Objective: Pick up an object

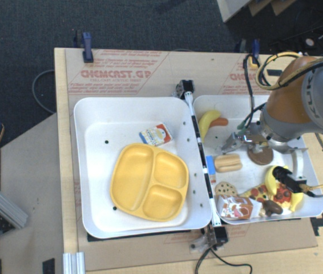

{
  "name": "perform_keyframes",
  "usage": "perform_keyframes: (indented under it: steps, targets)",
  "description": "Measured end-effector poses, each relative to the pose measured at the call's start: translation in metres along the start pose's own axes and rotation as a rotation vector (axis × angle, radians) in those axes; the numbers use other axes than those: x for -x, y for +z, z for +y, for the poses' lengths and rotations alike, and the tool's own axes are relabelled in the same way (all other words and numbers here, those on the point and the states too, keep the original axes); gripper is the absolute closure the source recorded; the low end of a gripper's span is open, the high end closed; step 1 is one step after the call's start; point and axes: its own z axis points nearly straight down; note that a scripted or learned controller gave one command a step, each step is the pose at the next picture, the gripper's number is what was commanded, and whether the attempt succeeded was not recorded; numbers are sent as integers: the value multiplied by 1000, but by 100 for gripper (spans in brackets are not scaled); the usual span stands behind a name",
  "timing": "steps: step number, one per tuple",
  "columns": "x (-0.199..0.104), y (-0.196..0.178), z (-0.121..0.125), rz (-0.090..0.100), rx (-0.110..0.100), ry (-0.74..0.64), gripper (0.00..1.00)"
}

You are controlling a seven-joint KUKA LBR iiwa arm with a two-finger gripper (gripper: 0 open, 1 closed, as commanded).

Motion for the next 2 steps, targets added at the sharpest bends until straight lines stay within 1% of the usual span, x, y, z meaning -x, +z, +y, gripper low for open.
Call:
perform_keyframes:
  steps: [2]
  targets:
    - [-23, 0, -15, -3, 3, -1, 0]
